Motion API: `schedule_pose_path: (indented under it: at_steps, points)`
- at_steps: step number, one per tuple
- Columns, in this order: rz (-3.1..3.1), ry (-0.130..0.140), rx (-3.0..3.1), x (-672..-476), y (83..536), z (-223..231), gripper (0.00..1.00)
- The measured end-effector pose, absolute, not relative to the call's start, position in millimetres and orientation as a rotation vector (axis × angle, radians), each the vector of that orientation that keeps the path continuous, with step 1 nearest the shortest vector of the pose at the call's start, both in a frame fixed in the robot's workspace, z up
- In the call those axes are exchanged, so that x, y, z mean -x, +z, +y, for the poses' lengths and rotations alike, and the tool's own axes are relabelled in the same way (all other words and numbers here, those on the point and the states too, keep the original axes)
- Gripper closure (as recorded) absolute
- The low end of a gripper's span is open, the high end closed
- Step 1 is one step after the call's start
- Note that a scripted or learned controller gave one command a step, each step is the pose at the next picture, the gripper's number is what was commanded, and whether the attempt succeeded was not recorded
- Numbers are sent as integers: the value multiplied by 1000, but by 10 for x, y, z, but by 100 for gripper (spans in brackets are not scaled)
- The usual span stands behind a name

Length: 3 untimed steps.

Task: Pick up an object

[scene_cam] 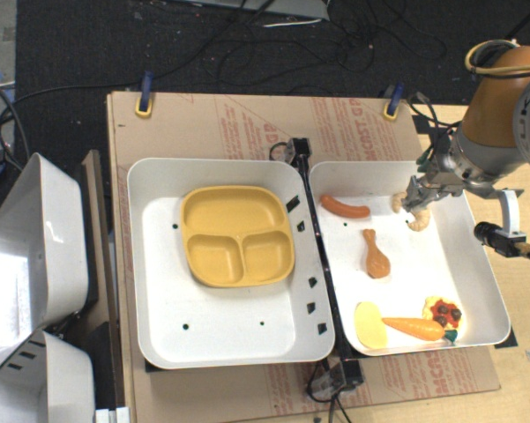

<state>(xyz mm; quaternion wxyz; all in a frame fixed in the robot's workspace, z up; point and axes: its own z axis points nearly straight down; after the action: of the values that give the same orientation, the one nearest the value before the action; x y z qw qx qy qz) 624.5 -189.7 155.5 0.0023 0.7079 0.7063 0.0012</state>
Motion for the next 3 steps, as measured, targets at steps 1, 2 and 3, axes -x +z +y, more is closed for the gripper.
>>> schedule_pose_path:
  at_steps: [1,2,3]
  points:
    - [2219,5,-2214,-6261,2095,-1899,100]
    - [2231,4,-2213,-6222,2139,-1290,100]
    - [2231,1,-2214,-6090,2279,-743,100]
